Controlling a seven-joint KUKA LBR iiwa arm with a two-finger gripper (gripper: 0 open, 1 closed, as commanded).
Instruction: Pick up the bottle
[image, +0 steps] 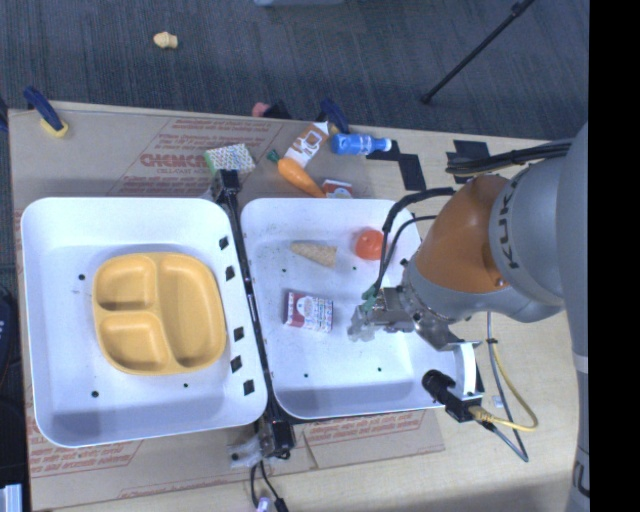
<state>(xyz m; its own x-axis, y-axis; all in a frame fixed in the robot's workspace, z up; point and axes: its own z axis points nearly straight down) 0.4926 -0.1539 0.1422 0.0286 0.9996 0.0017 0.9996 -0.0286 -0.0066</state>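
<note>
A small blue bottle (358, 144) lies on its side on the bench behind the right bin (345, 400), outside it. My gripper (366, 322) hangs low over the middle right of the right bin's floor, well in front of the bottle. It is just right of a red and white carton (309, 312). I see nothing held in it.
In the right bin lie a tan bread piece (315, 253) and an orange-red ball (369, 243). A yellow divided plate (160, 310) sits in the left bin (45, 380). A carrot (298, 176), a white and orange pack (308, 143) and a green patterned pad (230, 158) lie near the bottle.
</note>
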